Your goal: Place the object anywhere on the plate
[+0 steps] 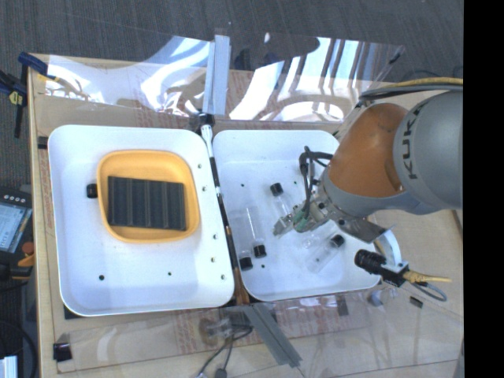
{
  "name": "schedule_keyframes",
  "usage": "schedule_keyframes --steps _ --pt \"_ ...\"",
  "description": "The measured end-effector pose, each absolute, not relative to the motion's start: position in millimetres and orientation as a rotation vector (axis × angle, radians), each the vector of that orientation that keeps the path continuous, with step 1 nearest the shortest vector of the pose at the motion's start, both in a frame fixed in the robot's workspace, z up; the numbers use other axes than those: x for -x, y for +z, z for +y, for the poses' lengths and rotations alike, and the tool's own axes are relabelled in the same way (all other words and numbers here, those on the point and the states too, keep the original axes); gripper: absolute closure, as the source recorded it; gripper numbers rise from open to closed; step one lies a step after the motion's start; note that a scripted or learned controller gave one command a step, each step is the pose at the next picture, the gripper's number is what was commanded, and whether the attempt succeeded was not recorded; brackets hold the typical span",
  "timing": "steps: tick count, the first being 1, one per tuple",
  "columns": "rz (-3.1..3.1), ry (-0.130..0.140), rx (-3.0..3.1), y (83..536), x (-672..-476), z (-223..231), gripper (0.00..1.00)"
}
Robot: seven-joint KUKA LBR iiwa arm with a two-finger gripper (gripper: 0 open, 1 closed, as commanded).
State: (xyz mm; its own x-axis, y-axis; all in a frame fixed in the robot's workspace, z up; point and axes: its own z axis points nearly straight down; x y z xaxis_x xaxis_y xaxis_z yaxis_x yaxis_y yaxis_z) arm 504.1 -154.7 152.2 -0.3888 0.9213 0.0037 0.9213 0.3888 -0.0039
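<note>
A yellow plate (pixel 146 196) with a dark ribbed insert lies in the left bin (pixel 71 266). Small black pieces are scattered in the right bin (pixel 244 156): one (pixel 276 188) toward the back, two (pixel 258 250) near the front left, one (pixel 336 241) under the arm. My gripper (pixel 293 223) is low over the middle of the right bin, beside clear plastic items (pixel 319 252). A greenish bit shows at its tip, and I cannot make out what it is.
Another small black piece (pixel 92 190) sits in the left bin just left of the plate. A thin clear tube (pixel 250 220) lies in the right bin. The arm's orange and grey body (pixel 378 164) covers the right bin's right side. Cables lie at front right.
</note>
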Motion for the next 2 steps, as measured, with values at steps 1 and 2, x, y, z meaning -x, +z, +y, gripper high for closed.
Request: schedule_keyframes --steps 1,2 --pt "-2.638 0.001 1.703 222.7 -483.7 -95.1 1.0" --pt "-2.802 0.001 1.421 245.7 -487.5 -91.4 1.0"
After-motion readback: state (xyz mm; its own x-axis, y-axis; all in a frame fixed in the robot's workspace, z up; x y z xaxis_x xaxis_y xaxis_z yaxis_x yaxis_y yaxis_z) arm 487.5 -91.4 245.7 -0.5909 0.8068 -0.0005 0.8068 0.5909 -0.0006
